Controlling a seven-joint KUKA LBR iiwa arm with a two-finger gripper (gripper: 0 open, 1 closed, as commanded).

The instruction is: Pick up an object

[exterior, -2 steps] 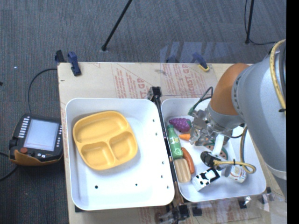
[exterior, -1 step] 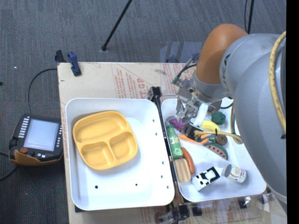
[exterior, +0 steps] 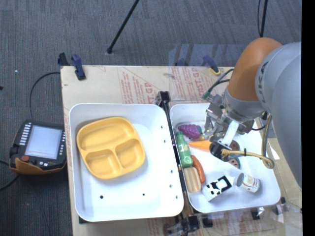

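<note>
My gripper (exterior: 215,137) hangs low over the middle of the right bin (exterior: 268,173), under the grey arm with its orange band. Directly beside it lie an orange carrot (exterior: 201,144) and a purple bunch of grapes (exterior: 190,130); whether it touches either one is unclear. Along the bin's left wall lies a green bottle (exterior: 183,150). A hot dog in a bun (exterior: 194,174) rests below that. Near the front sit a black-and-white carton (exterior: 217,188) and a small tipped can (exterior: 249,183). The arm hides the back right of this bin.
The left bin (exterior: 88,191) holds a yellow divided plate (exterior: 110,146). A teach pendant (exterior: 38,146) lies on the floor at the left. Blue clamps (exterior: 78,66) grip the bench's back edge, and a tripod leg (exterior: 125,18) stands behind.
</note>
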